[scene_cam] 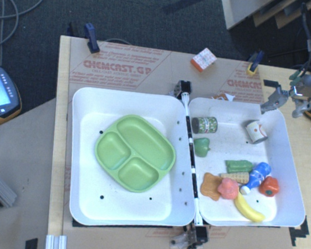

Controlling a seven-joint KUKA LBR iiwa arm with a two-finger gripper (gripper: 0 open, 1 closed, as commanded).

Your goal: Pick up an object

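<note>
My gripper (285, 106) hangs over the far right corner of the right bin (291, 159), open, with nothing between its fingers. Just below it in the bin lies a small white and grey cup (255, 131) on its side. A green can (204, 124) and a green pepper (201, 147) lie near the bin's left wall. Toward the front are a green pod (239, 165), a blue bottle (256, 176), a red tomato (270, 186), a pink toy (228, 188), an orange piece (211, 186) and a banana (249, 209).
The left bin (79, 157) holds a green divided plate (135, 152). An orange and white cube (203, 59) sits on the bench behind the bins. Blue clamps (90, 37) (255, 61) grip the board's far edge.
</note>
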